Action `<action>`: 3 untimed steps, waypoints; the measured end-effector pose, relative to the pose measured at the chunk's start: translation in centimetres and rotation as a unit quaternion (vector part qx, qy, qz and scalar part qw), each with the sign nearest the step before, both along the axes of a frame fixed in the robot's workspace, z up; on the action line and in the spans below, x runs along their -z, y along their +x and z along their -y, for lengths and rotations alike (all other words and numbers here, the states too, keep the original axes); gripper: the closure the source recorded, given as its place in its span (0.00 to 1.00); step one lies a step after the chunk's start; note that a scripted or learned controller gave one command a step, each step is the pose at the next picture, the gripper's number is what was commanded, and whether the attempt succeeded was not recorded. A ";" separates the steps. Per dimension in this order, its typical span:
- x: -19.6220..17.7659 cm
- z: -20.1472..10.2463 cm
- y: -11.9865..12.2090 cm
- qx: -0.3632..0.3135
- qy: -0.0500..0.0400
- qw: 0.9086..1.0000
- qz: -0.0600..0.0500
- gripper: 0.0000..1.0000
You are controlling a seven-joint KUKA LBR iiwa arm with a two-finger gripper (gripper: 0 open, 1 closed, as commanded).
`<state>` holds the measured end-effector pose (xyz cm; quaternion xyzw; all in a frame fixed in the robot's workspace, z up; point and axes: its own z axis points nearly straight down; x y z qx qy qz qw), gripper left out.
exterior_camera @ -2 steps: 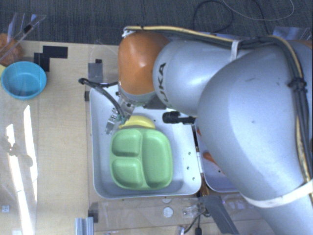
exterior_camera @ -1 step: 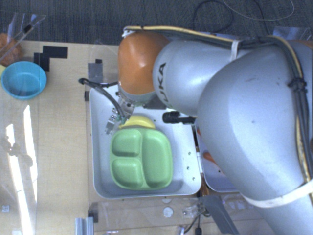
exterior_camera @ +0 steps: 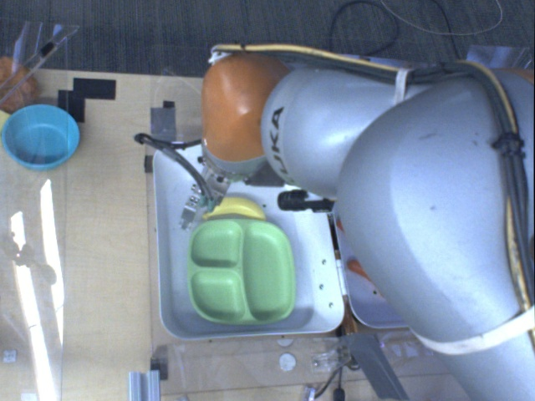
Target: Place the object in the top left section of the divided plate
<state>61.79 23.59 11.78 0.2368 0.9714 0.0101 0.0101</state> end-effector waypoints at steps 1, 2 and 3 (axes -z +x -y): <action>0.0 0.0 0.0 0.000 0.000 1.000 0.000 0.00; 0.0 0.0 0.0 0.000 0.000 1.000 0.000 0.00; 0.0 0.0 0.0 0.000 0.000 1.000 0.000 0.00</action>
